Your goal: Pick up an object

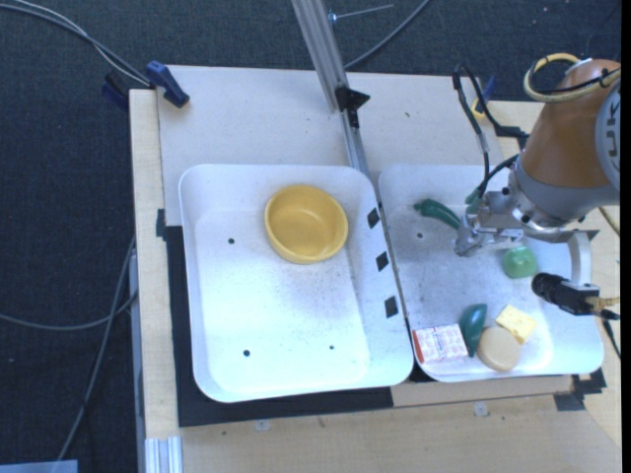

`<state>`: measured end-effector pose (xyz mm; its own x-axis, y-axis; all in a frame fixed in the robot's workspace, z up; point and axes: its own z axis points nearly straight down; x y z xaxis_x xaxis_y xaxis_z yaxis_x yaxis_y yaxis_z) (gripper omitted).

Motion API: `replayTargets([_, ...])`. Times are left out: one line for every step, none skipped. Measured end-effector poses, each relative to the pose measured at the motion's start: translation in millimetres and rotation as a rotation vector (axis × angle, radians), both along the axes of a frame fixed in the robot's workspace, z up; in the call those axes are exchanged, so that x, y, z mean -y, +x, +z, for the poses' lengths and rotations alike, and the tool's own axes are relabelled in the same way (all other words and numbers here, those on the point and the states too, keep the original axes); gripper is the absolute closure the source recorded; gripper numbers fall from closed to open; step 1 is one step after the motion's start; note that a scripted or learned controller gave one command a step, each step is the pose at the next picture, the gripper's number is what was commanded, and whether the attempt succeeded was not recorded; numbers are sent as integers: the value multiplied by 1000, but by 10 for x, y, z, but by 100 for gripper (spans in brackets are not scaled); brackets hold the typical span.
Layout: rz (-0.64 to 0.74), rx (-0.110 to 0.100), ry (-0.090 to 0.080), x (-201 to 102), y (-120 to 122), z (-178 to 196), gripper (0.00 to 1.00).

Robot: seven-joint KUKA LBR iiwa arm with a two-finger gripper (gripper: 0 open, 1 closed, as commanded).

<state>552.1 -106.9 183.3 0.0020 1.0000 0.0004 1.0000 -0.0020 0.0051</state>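
The task names no particular object, so the candidates are the things in the two bins. In the right bin (434, 190), toward the right of the frame, a dark green piece (435, 212) lies near the upper left of the bin floor, and a light green round thing (520, 262) sits just right of centre. Along the bin's lower edge are a red-and-white packet (441, 343), a teal piece (473, 317), a pale yellow block (516, 321) and a tan disc (499, 350), clustered close together.

The gripper (469, 241) is low over the middle of this bin, between the dark green piece and the light green round thing, just beside the latter. Whether its claw is open or closed I cannot tell from this angle, and nothing can be made out between its tips.

The left bin (202, 264) holds a yellow bowl (306, 223), upright, near its upper right.
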Motion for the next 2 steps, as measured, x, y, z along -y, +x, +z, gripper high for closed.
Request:
replayTargets([3,0,0,-3,13,501,100])
replayTargets([7,-2,0,-532,153,425,100])
